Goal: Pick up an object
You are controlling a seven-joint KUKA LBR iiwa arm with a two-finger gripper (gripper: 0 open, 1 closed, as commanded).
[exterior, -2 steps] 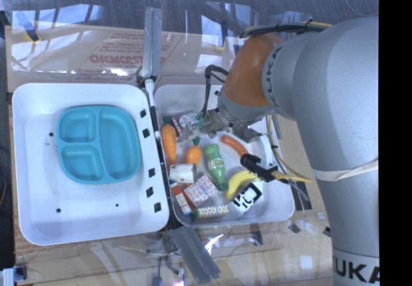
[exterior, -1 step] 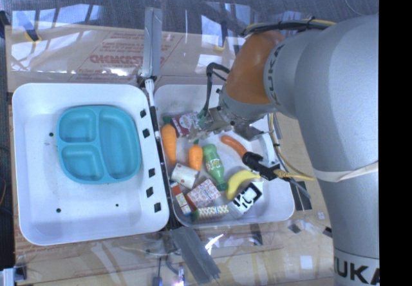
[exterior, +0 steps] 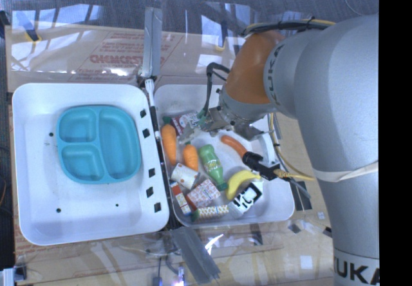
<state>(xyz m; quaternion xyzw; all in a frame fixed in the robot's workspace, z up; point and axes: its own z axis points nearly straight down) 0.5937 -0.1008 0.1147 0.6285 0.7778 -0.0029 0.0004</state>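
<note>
While the gripper (exterior: 215,122) hangs near the right bin's (exterior: 283,210) back edge, I cannot tell its state.

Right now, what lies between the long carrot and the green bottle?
In the camera view, a short orange carrot piece lies between the long carrot and the green bottle.

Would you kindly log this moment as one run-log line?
arm: over right white bin | gripper: low among items, nothing seen held | nearby: orange carrot, green bottle | left white bin: blue divided plate
</note>
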